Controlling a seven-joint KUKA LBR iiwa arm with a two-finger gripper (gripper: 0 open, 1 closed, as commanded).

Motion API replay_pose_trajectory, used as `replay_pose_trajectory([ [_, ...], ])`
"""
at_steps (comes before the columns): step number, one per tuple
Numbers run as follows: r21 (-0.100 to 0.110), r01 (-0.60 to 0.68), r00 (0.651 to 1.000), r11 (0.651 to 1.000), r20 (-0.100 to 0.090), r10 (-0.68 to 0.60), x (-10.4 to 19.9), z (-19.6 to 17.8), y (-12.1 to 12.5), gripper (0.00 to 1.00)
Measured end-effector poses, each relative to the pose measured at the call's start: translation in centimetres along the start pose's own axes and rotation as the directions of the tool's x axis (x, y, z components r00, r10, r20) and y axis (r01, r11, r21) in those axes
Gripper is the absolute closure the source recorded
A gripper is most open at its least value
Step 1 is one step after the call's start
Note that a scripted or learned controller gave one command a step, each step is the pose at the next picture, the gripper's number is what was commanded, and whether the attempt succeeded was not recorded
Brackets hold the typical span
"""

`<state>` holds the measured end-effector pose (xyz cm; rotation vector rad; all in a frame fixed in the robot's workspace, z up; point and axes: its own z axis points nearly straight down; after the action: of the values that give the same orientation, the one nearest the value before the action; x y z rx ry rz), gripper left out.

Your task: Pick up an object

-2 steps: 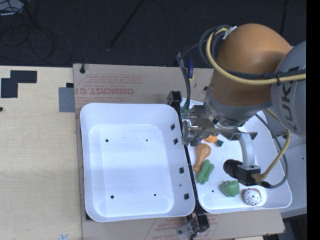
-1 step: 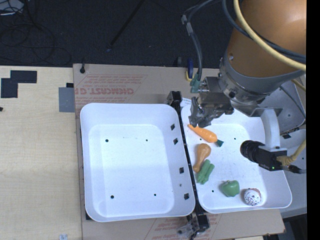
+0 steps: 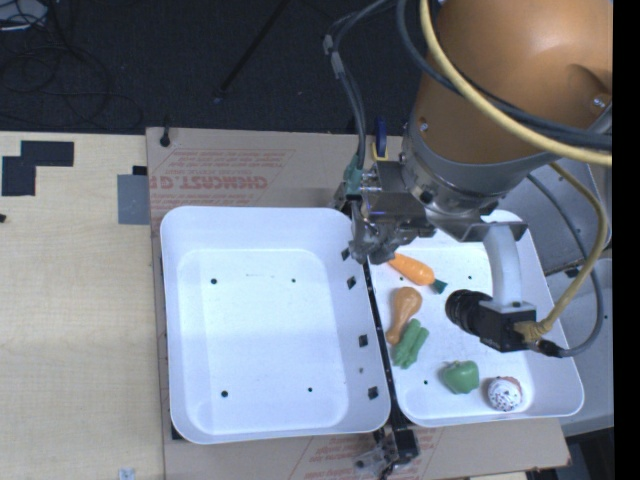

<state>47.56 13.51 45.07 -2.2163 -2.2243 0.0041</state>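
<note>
- Gripper (image 3: 378,236) is hanging at the upper left corner of the right bin (image 3: 548,368), right over the seam where the two bins are meeting. Its dark metal tip is too cluttered to read, so I cannot tell whether it is released or clenched, and nothing is showing in its grasp.
- Arm (image 3: 510,58) is filling the upper right of the frame, its glossy orange band bulging above a grey wrist.
- Toy carrot (image 3: 412,268), a smooth orange taper with a green end, is lying just below and right of the gripper.
- Tan gourd-shaped piece (image 3: 403,311) is lying below the carrot, its narrow neck pointing down toward a ridged green pod (image 3: 410,344) that is touching it.
- Rounded green pepper (image 3: 460,376) and a pale speckled ball (image 3: 505,393) are sitting close together near the bin's lower right.
- Left bin (image 3: 255,338) is showing a smooth white floor with a few small dark dots.
- Both bins are resting on a brown cardboard sheet (image 3: 250,168) with red print, laid on a pale wooden bench (image 3: 70,318).
- Dark floor with loose cables (image 3: 60,28) is running along the top of the frame.
</note>
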Motion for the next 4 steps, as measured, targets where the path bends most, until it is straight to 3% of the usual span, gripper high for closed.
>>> replay_pose_trajectory([
  [1,0.0,-0.003,1.0,1.0,0.0,0.003,-1.5,-0.5,0.0,1.0],
  [2,0.009,0.0,1.0,1.0,0.002,0.0,2.6,12.5,0.0,1.0],
  [3,-0.002,-0.002,1.0,1.0,0.0,0.002,9.1,5.8,0.1,1.0],
  [4,0.001,-0.001,1.0,1.0,0.001,0.001,9.0,6.0,0.0,0.0],
])
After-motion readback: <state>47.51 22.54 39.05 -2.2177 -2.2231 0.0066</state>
